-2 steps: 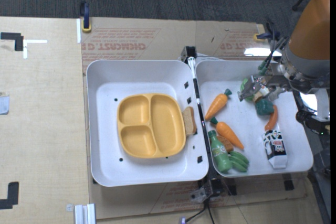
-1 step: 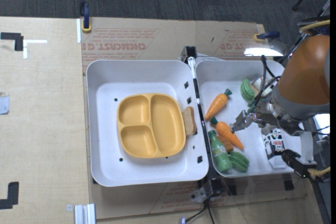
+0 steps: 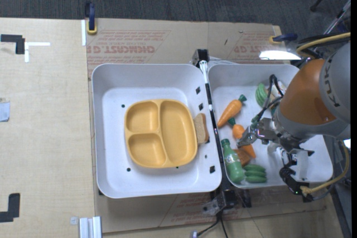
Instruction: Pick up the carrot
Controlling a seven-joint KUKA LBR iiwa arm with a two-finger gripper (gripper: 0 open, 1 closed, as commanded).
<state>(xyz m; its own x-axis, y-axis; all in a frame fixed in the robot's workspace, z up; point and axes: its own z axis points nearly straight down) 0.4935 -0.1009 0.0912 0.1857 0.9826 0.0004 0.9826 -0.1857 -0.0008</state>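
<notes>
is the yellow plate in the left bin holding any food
Empty. All three compartments of the yellow plate show bare; the bread slice lies beside its right rim.

We read red printing on the cardboard sheet (image 3: 146,42) behind the left bin (image 3: 103,136); it's upside down and looks like "CHEMCAST GP", not fully sharp. A second red print on that cardboard, behind the right bin (image 3: 223,76), is cut off and unreadable.

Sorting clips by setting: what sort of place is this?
Probably a robot lab bench: two white bins on taped cardboard, toy food like the carrot, and a robot arm.
</notes>
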